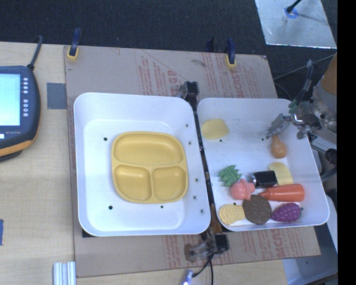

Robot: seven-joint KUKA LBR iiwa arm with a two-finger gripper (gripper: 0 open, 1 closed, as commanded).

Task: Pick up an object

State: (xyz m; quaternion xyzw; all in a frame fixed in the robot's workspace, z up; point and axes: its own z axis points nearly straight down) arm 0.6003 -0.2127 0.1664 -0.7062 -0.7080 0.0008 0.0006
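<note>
We count nine toys in right bin (249, 108): orange egg-shaped piece (278, 148) just under tool (288, 122), yellow lump (214, 129) top-left, seven clustered along bottom. Tool over bin's top-right corner; we cannot tell its spread. Left bin (95, 123) holds one yellow tray (149, 166), three compartments. Bare floor mid right bin. Tablet (9, 108) on tabletop (24, 218), far left.

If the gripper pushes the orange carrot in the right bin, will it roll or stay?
The carrot looks round and tapered, so it would probably roll in a curve. The purple grapes and brown cookie lie close, likely stopping it soon.
</note>
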